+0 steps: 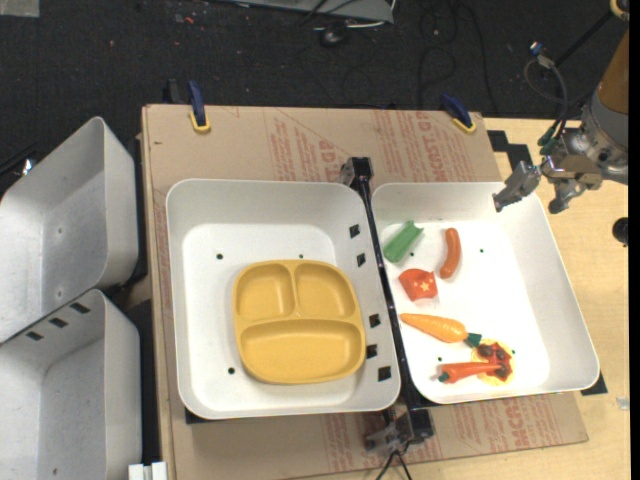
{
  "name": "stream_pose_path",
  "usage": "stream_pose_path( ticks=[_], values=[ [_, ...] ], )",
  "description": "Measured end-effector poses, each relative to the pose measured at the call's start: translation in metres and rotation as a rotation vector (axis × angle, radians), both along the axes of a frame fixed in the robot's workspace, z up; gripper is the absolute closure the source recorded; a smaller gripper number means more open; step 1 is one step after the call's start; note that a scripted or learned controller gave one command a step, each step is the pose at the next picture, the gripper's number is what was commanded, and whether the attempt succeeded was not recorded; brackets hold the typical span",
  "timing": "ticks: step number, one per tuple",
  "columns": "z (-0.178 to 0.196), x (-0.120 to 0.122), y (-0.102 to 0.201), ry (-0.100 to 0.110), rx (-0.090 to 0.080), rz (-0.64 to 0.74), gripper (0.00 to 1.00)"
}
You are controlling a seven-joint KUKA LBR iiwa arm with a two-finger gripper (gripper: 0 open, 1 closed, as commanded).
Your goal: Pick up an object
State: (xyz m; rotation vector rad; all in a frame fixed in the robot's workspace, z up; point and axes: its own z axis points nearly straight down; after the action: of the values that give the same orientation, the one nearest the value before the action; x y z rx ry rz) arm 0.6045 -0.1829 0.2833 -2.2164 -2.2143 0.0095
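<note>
The right bin [545,298] holds several toy foods: a green block [403,241], a red-orange sausage [451,253], a red strawberry-like piece [419,284], an orange carrot [437,327] and a red-and-yellow chili piece [478,366]. My gripper [537,187] hangs above the bin's upper right corner, well clear of all the food. Its two fingers [513,187] stand spread apart, with nothing between them.
The left bin [200,268] carries a yellow divided plate [298,320]. A black divider [378,278] runs between the bins. Two more white bins [60,218] lie off the bench at left. Blue clamps [198,106] hold the board's far edge.
</note>
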Motion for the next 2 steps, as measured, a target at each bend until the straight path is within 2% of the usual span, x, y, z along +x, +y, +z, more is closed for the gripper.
stream_pose_path(
  ticks=[1,2],
  values=[
    [0.006,0.002,0.000,-0.010,-0.002,0.002,0.00],
    [-0.056,0.004,-0.006,-0.005,-0.001,-0.001,0.00]
  ],
)
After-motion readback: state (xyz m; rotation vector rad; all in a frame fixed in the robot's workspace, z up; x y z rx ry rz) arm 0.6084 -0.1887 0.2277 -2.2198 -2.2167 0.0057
